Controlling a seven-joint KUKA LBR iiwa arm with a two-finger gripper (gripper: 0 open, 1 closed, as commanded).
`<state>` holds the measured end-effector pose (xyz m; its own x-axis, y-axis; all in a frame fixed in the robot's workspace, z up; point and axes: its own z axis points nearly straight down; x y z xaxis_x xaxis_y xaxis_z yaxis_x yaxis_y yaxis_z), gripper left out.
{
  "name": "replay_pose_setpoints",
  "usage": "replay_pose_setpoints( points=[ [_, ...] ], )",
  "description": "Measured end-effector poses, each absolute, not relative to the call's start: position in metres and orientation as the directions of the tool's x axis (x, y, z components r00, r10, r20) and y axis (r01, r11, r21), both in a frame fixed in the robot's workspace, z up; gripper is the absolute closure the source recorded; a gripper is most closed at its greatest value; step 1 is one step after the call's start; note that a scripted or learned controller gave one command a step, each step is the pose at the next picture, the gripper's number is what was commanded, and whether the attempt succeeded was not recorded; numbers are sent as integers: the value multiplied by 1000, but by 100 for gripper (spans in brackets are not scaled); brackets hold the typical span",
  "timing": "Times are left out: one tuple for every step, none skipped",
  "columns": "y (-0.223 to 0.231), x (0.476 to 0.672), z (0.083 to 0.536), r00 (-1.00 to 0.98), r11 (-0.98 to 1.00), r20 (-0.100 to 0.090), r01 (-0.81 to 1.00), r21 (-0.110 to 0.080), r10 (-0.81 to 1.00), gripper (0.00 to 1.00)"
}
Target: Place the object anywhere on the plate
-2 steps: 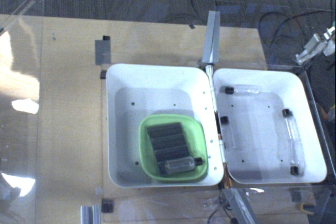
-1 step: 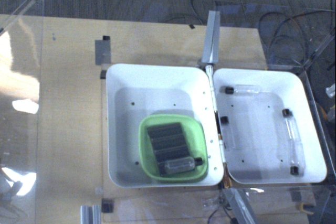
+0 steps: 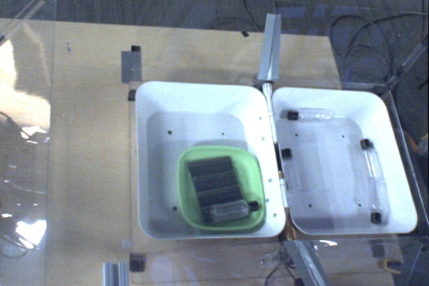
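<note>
Step in hand: I read this as the end of the task or nearly so; the object already seems to lie on the plate, so I judge the placing done.
Task object: a clear tube with a black cap [image 3: 231,211] lies on its side at the near edge of the green plate [image 3: 188,167], on top of the dark ridged insert [image 3: 214,183], cap end pointing right.
Gripper: I cannot tell its state from my feed, whether released or clenched, so I claim nothing about it.
Next move: if anything, I would only confirm that the tube rests steady and is not about to roll off the ridges toward the plate's rim; no new grasp seems called for.
Left bin [image 3: 151,144]: holds the green plate, set toward its near right corner, with insert and tube on it.
Right bin [image 3: 335,204]: holds two more clear tubes with black caps, one along the far wall [image 3: 310,115] and one along the right wall [image 3: 372,181], well apart from each other.
</note>
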<state>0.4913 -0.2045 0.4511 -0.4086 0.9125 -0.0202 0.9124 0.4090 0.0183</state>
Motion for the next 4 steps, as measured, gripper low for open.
replay_pose_setpoints(
  points=[
    [-189, 514, 400, -610, 610, -8, 793, 5, 793, 100],
    [-206, 497, 405, -839, 839, -15, 544, 3, 544, 100],
    [-205, 514, 364, -924, 924, -12, 382, 1, 382, 100],
    [-205, 527, 211, -972, 972, -9, 237, 0, 237, 100]
  ],
)
